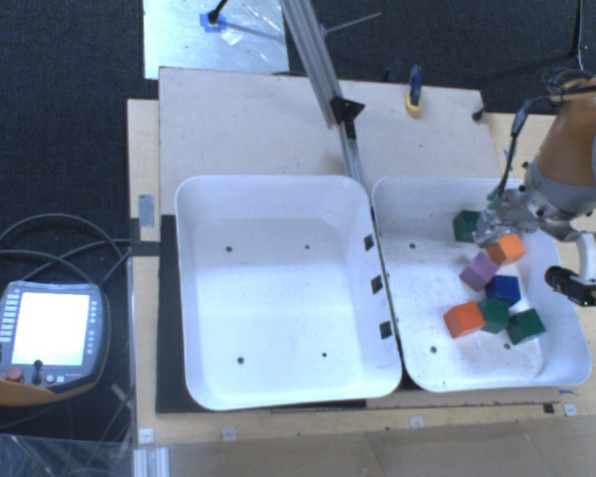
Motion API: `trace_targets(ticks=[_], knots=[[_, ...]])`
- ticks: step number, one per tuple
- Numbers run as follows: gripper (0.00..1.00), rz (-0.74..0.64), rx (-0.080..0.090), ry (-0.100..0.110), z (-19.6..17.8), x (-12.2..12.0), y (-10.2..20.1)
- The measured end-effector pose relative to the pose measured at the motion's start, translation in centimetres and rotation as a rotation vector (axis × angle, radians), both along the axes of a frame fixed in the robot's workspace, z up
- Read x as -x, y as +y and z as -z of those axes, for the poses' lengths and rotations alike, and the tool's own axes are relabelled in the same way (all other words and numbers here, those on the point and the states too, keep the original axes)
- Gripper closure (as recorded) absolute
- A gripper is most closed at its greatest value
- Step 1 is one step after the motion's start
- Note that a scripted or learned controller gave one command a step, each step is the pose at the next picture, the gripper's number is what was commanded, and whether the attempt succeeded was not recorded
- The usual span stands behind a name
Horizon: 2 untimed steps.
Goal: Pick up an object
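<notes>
I see two white bins side by side on the bench [278, 117]. The arm [576, 157] reaches in from the right over the right bin [417, 366], its orange band above the wrist. The gripper [499, 229] hangs low over the bin's far right part, just above a small orange block [507, 248]; I cannot tell whether the jaws are apart or together, nor whether they touch that block.

The blocks lie clustered in the right bin's right half. A dark green block [465, 226] sits just left of the gripper. Below the small orange block lies a purple block [478, 269], then a blue block [504, 288]. Nearer the front edge, a larger orange block [463, 319] touches a green block [494, 312], and another green block [524, 325] sits just right of these.

The left bin [209, 366] stands beside the right bin, the two rims meeting. A pendant [45, 341] with a lit screen lies on the floor at far left, its cable looped around it.
</notes>
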<state>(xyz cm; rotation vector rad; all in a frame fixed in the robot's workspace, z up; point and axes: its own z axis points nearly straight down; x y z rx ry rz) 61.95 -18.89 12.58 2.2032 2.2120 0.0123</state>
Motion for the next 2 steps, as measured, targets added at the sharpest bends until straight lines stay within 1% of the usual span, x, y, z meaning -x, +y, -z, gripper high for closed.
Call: trace_targets(ticks=[1,2], knots=[[1.0,-0.001,-0.006,0.012,-5.2,-1.1,0.5],[1.0,-0.001,-0.006,0.012,-10.0,-0.8,1.0]])
